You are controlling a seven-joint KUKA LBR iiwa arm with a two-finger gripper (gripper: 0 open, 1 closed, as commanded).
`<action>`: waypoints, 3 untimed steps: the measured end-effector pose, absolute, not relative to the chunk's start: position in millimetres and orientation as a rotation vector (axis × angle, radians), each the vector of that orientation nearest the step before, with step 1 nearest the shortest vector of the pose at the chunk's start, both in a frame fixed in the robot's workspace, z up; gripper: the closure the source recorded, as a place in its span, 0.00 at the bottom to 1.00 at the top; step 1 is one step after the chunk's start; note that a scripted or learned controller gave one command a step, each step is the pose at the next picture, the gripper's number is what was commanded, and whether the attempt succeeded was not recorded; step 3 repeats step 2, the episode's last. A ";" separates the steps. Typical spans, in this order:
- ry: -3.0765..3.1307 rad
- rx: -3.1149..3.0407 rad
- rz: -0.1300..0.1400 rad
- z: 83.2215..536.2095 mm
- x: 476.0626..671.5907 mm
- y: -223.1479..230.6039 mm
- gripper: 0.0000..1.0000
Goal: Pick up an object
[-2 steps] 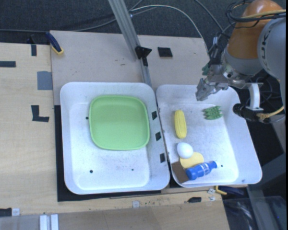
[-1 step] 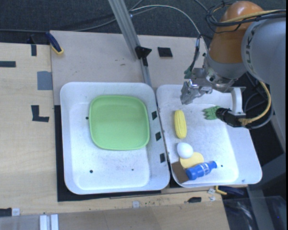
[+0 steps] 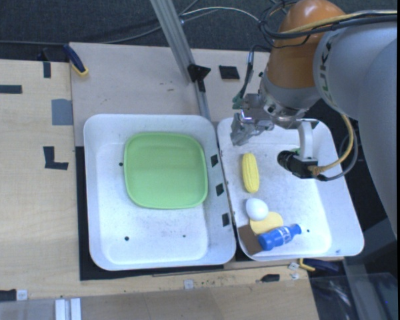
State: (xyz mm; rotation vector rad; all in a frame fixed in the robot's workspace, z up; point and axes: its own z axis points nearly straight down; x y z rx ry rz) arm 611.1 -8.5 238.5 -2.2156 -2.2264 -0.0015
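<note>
the gripper (image 3: 242, 133) hangs over the far left corner of the right bin (image 3: 333, 179), close by the wall it shares with the left bin (image 3: 107, 199). nothing sits between its fingers, and from this slant i cannot tell how wide they stand.

the nearest thing to pick is the corn cob (image 3: 251, 172), lying lengthwise just on the near side of the gripper, alone on bare floor. that looks like the best choice. to do it well, the fingers should close across its narrow width, not along its length, and come down on its middle so it does not tip or roll away.

further toward the near edge sit a white egg (image 3: 257, 208), a yellow piece (image 3: 267, 222) and a blue bottle (image 3: 279, 236), all touching or nearly so. that cluster looks harder: a finger going down there would likely nudge a neighbour.

on room: the cob is near the shared wall, so the finger on that side has little space, while the other side is open floor. a black part with cables (image 3: 300, 163) hangs off the arm over the middle of the right bin, apart from the cob. the left bin holds a green plate (image 3: 165, 170), well away from all this.
</note>
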 end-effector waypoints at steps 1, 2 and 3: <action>-2.225 -2.215 0.001 226.0 602.2 46.3 1.00; -2.225 -2.215 0.001 216.5 594.4 99.8 1.00; -2.225 -2.215 0.001 216.5 594.4 99.8 1.00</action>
